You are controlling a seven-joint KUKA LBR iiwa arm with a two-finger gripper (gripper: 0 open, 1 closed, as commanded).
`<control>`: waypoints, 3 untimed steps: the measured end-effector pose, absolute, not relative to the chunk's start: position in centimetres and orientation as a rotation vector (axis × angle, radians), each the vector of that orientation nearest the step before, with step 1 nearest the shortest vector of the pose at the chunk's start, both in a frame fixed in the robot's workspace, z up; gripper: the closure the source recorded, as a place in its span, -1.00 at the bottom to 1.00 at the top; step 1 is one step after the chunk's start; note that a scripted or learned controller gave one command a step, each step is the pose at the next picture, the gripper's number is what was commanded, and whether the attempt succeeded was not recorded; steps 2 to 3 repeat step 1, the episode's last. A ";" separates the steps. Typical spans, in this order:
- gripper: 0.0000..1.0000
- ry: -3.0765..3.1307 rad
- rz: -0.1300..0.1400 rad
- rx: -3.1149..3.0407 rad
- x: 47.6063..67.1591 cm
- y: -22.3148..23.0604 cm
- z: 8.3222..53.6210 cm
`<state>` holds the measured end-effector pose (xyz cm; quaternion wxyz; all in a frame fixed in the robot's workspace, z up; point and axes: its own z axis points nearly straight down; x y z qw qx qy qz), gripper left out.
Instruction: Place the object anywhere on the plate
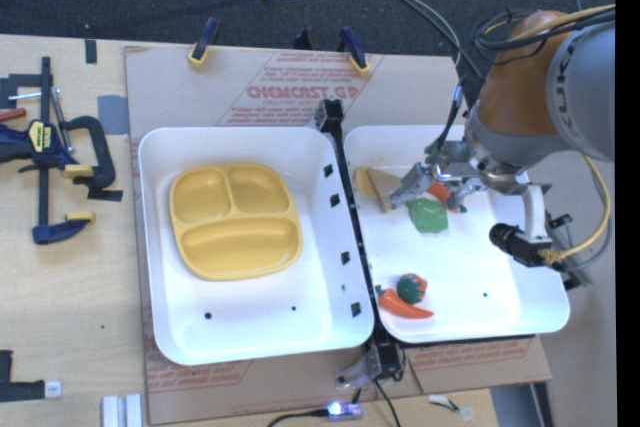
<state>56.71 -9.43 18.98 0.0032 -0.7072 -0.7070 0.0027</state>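
from my seat i see the arm [545, 85] reaching in from the right, its grey body and orange band bent over the right bin [520, 310], wrist tipped down toward the bin's upper middle. the pincer [432, 187] sits low over the bin floor, metal fingers [408, 188] spread toward the left; i can't tell whether they are parted or closed, nor whether anything is between them.

on the arm's grey shell i read part of a name, "ku", cut off at the edge. the cardboard sheet [290, 90] under the bins carries red print i make out as "chemcast gp", with smaller lines too fine to read.

a green block [429, 217] lies on the bin floor just below the pincer, touching or nearly touching it. a tan wedge [369, 186] rests just left of the fingers, near the divider. a small green and red toy [411, 288] and an orange carrot [404, 308] lie well apart, at the bin's lower left.

the yellow plate [236, 220], with three sections, lies in the left bin [180, 315]. blue clamps [50, 165] rest on the desk [60, 295] at far left.
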 end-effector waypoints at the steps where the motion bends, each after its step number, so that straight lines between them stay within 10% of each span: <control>1: -1.00 -2.222 0.000 -2.220 56.9 -9.4 19.4; 3: -1.00 -2.222 0.000 -2.220 56.9 -9.4 19.4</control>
